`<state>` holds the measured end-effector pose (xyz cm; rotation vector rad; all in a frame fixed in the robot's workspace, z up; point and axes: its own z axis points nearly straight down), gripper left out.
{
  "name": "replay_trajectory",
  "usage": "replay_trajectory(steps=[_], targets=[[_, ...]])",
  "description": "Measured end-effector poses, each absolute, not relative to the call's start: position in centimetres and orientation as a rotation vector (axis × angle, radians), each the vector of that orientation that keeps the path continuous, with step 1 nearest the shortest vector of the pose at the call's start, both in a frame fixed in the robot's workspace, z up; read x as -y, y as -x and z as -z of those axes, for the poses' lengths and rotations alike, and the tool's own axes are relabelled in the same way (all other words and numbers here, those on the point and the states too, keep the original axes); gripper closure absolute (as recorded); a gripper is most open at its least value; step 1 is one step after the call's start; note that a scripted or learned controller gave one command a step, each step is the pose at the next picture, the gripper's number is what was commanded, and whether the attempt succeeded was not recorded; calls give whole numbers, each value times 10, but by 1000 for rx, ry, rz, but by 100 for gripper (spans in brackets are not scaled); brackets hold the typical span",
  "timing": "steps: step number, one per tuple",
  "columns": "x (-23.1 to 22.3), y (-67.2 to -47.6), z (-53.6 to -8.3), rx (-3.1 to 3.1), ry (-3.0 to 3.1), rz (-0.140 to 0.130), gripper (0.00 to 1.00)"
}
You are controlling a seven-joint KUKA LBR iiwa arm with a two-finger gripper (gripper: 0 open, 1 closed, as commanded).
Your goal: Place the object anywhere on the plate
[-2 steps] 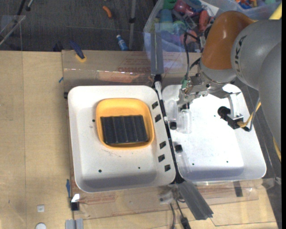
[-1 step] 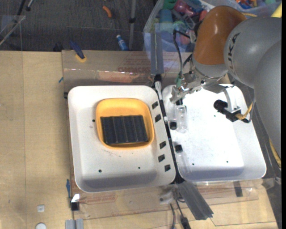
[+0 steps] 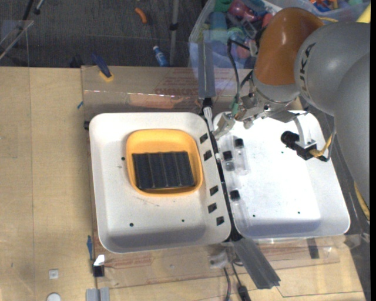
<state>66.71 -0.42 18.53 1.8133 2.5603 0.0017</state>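
Our gripper (image 3: 235, 114) hangs over the far left corner of the right bin (image 3: 305, 217); whether its fingers are apart or together we cannot tell. Nearer us, the dark ridged object (image 3: 163, 170) already lies flat on the yellow plate (image 3: 135, 141) in the left bin (image 3: 111, 223), so we judge the task essentially done. Our worry: a sweep of the arm across the divider could knock the plate or drag the object off. Beyond the bins we see the tan bench (image 3: 35, 176), then a crate of colourful clutter (image 3: 235, 17).
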Motion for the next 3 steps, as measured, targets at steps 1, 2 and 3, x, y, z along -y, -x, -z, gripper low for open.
replay_trajectory(steps=[1, 2, 3], targets=[[46, -667, -203, -2560, -1812, -2, 0], [112, -667, -199, -2645, -1685, -2, 0], [215, -667, -202, -2791, -1426, -1, 0]])
